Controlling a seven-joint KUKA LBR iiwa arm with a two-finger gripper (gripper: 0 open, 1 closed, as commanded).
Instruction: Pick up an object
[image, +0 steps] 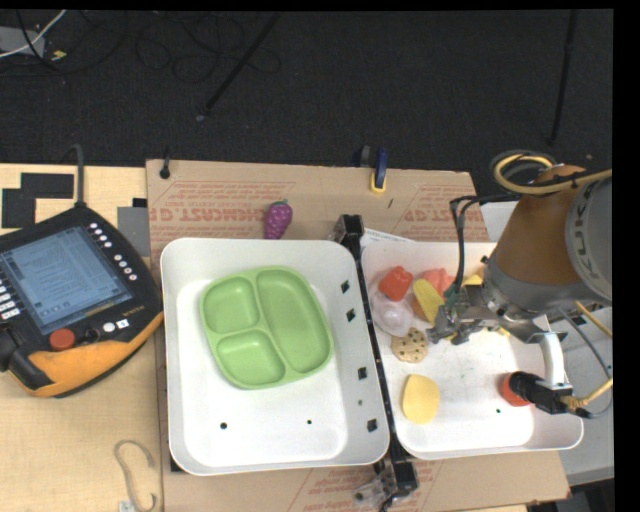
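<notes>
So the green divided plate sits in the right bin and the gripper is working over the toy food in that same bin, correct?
Not quite. The camera view shows the green divided plate in the left bin, not the right one. The rest holds: the gripper is over the toy food in the right bin, near the cookie and the yellow piece.

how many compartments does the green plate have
3. The green plastic divided plate in the left white bin has two upper compartments side by side, left and right, and one lower compartment at the near left.
</notes>
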